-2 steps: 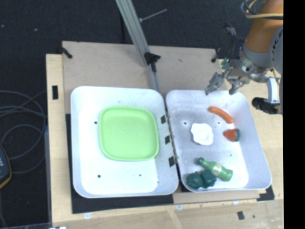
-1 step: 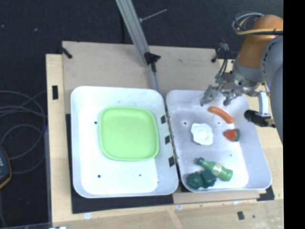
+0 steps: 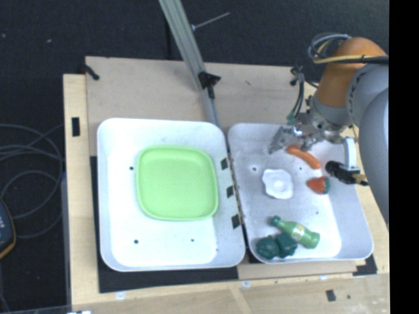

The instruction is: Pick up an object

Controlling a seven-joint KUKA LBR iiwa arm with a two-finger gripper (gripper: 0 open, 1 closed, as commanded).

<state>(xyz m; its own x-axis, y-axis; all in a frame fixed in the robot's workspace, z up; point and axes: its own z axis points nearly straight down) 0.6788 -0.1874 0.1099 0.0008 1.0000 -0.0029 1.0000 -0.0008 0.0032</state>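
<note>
One orange carrot (image 3: 304, 156) lies just beside the tool (image 3: 283, 140), whose spread I cannot tell; centre over it before descending.

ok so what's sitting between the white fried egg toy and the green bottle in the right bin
Nothing: in the camera view, the stretch of bin floor between the white fried egg toy and the green bottle is bare.

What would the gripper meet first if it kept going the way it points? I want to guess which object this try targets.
The gripper points down and leftward over the right bin. Bare bin floor looks first in line; the orange carrot-like piece lies just beside it. Depth is unclear.
</note>
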